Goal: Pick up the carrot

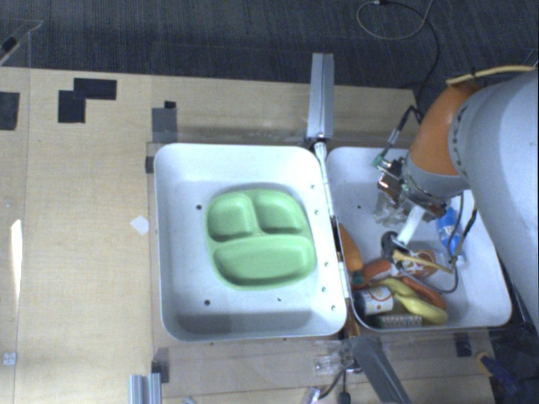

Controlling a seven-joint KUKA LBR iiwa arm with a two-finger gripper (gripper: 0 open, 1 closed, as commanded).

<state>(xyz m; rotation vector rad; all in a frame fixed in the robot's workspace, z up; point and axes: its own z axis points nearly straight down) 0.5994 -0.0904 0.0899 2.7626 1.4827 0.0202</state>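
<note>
The gripper point(394, 244), its grip state impossible to tell, is hanging low in the right bin point(484, 310), with the carrot point(349, 248) lying just left against the wall, a banana point(411, 301) below, and the green divided tray point(259, 238) sitting in the left bin point(177, 251).

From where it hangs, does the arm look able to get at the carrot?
Probably yes: the carrot lies uncovered against the right bin's left wall, with the pincer close beside it, though the wall may crowd it.

Robotics lab: wooden bench point(84, 251), metal brackets point(321, 99), loose cable point(404, 11) on grey carpet point(210, 15).
</note>
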